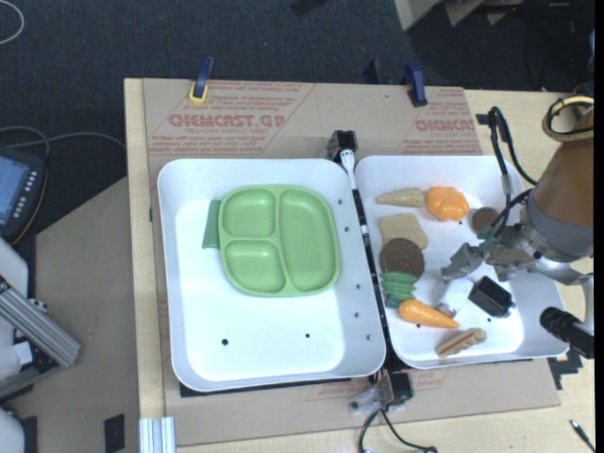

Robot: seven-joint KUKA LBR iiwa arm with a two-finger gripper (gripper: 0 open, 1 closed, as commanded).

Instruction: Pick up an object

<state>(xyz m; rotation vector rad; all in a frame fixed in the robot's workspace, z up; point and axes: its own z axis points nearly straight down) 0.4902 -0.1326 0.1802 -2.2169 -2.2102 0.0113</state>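
My gripper [475, 264] hangs over the middle of the right bin [510, 173], reaching in from the right on the grey arm with its orange band [571, 192]. Toy foods lie around it. To its left are a round brown cookie [403, 256], a tan bread slice [404, 228] and a green leafy piece [401, 284]. Toward the front lie an orange carrot [427, 314] and a tan stick-shaped piece [461, 342]. Farther back sit an orange fruit [445, 202], a tan cone [400, 197] and a small brown piece [483, 220]. I see nothing held.
The left bin [189, 281] holds a green three-compartment plate [277, 240]. A ridge between the bins [363, 243] runs front to back. The bins rest on a cardboard-covered bench [236, 116] with clamps at its back edge.
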